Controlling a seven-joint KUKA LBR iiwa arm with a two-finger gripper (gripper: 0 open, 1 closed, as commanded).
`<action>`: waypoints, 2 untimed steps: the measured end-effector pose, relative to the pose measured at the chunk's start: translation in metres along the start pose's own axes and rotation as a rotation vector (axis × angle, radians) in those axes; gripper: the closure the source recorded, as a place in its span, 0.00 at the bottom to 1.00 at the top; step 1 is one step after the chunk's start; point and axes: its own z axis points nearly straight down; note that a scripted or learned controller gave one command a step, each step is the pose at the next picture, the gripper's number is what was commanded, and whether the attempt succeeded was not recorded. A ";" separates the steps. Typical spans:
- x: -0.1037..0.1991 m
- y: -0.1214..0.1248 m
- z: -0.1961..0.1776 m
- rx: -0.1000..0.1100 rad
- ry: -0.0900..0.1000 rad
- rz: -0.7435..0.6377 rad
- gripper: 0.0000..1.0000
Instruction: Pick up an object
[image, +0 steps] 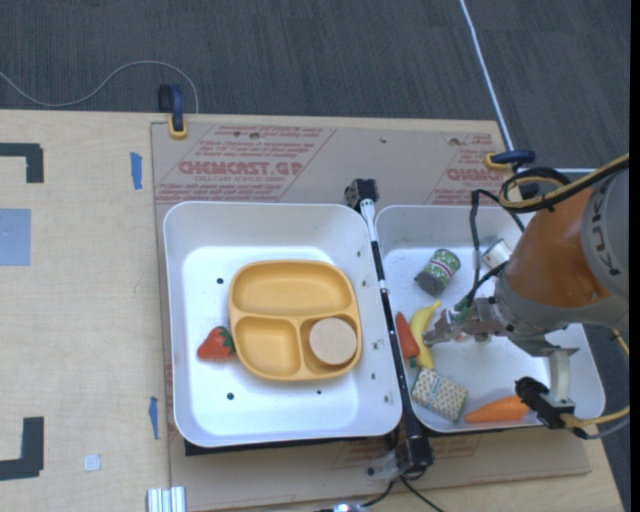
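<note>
The arm (560, 265) hangs over the right bin (592, 385), its grey and orange bulk hiding much of that bin's far side. Away to the gripper's left, past the wall the bins share, sits the left bin (190, 320) with a yellow divided plate (292, 318) in it; a round cracker (332, 340) lies in one of the plate's compartments, and a strawberry (215, 344) rests against the plate's outer edge.

The gripper (452, 326) is low in the right bin. From where I stand I cannot tell whether it is parted or closed, and nothing shows caught in it. Just beside its tip lie a banana (424, 330) and a red pepper (407, 337). Behind it stands a small green can (440, 268). In front of it sit a speckled block (440, 394) and, to the right of that, a carrot (497, 409).

By my reckoning the pick is not yet made: every object rests on a bin floor, and the grasp and lift remain, most likely on the banana.
</note>
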 end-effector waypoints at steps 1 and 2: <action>0.000 -0.021 0.003 0.008 0.006 -0.009 0.00; 0.004 -0.021 0.003 0.008 0.002 -0.006 0.00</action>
